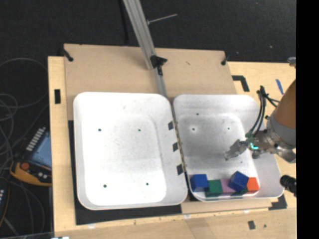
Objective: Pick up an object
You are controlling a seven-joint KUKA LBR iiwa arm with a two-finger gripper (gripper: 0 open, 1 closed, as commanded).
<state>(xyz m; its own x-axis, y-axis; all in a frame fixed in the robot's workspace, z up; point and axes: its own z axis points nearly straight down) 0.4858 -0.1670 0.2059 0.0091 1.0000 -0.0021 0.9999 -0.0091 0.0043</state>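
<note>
Gripper [234, 152] poised over the right bin [209, 108]; nothing held.
We see approach underway; finger spread we cannot tell; next, we judge, descend toward the blue block [239, 180].

a light wooden bench [124, 63] carries two shallow white bins side by side, the left bin [124, 151] and the right bin [209, 113], their inner edges touching along a row of small dark clips [177, 146]. both bins rest on a dark mat [129, 212] that shows along their front edge. black corner marks [241, 81] sit on the bare board near the right bin's far corner.
</note>
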